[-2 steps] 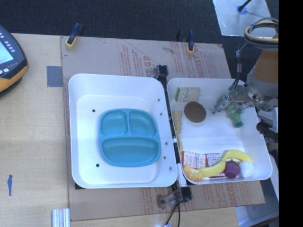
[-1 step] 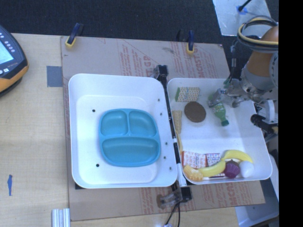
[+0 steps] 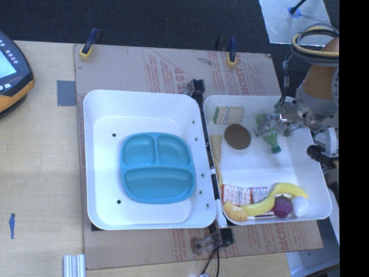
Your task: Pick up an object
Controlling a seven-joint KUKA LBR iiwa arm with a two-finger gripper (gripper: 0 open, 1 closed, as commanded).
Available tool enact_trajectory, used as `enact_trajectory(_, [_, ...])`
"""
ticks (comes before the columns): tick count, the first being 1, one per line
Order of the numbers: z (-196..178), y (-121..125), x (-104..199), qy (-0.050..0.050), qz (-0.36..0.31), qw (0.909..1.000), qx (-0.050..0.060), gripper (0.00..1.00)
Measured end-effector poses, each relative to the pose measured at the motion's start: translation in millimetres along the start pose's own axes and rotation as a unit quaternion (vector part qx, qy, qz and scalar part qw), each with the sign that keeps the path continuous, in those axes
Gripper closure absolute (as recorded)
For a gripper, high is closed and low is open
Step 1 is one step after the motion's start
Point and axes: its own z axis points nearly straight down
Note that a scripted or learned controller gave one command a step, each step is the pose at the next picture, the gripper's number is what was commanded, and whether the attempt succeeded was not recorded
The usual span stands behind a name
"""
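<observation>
The right bin (image 3: 314,172) holds several objects. A brown round disc (image 3: 237,137) lies near its back left, with a green and beige packet (image 3: 229,115) behind it. A yellow banana (image 3: 271,198), a purple item (image 3: 282,207), a white egg-like item (image 3: 301,206), an orange slice (image 3: 232,212) and a red and white packet (image 3: 245,194) crowd the front edge. My gripper (image 3: 275,126) is low over the bin's back right, right at a small green object (image 3: 273,143). The gripper's body partly hides that object.
The left bin (image 3: 98,154) carries a blue divided plate (image 3: 157,167). A tan strip (image 3: 215,147) lies along the right bin's left wall. A yellow and black device (image 3: 10,68) sits at the bench's far left. Clamps (image 3: 232,49) stand at the back edge.
</observation>
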Motion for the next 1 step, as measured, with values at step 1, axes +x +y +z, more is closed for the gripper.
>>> enact_trajectory(1, [-11.3, 0.9, -0.3, -0.001, -0.002, 1.0, 0.0, 1.0])
